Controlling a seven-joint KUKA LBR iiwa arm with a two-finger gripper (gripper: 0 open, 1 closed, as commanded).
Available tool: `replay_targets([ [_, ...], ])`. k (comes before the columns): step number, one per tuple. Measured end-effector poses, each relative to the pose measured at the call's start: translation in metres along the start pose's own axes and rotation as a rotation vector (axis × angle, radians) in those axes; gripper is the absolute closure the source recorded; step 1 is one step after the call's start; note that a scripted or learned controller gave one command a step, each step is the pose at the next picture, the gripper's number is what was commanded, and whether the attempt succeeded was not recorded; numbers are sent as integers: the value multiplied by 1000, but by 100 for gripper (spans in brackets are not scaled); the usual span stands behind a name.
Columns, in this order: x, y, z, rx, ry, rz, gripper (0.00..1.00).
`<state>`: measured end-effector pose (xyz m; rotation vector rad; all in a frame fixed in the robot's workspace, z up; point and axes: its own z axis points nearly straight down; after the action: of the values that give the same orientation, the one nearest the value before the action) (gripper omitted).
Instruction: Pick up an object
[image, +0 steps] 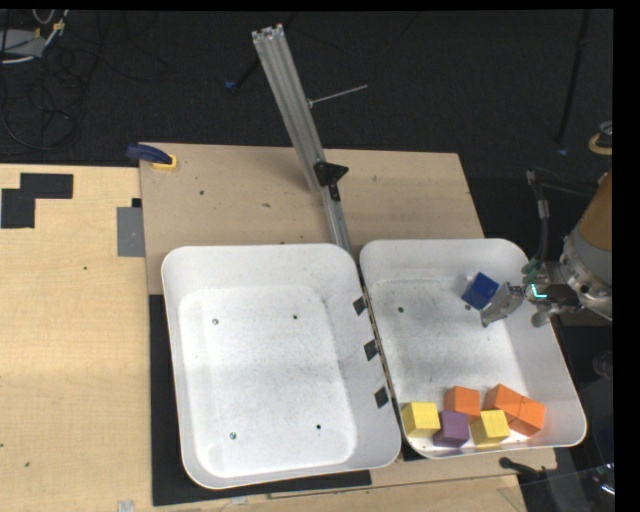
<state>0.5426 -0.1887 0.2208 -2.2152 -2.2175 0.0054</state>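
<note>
While two shallow white bins sit side by side on a pale wooden bench, a grey robot arm reaches in from the right edge of the scene. Its gripper (520, 303) hangs over the upper right part of the right bin (440, 262), near that bin's right wall. Whether it is open or closed cannot be told from this distance.

Just to the left of the gripper is a blue block (480, 290), tilted on one corner. It looks close to the gripper's tip, but nothing shows it being held, and it is unclear whether the two touch.

Along the near edge of the right bin lies a tight cluster of small blocks: a yellow block (421, 416) at the left, then a purple block (455, 428), another yellow block (490, 427), and three orange blocks (515, 405) behind and to the right of them. This cluster is well apart from the gripper.

Beside it, the left bin (262, 360) shows a bare white floor with a few dark dots. A slanted metal rail (295, 110) rises from between the bins toward the top of the scene. A small blue and yellow clamp (152, 155) rests at the far left corner of the bench.
</note>
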Motion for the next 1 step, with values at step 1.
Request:
replay_targets([
  [1,-1,1,-2,-4,-1,2,0],
])
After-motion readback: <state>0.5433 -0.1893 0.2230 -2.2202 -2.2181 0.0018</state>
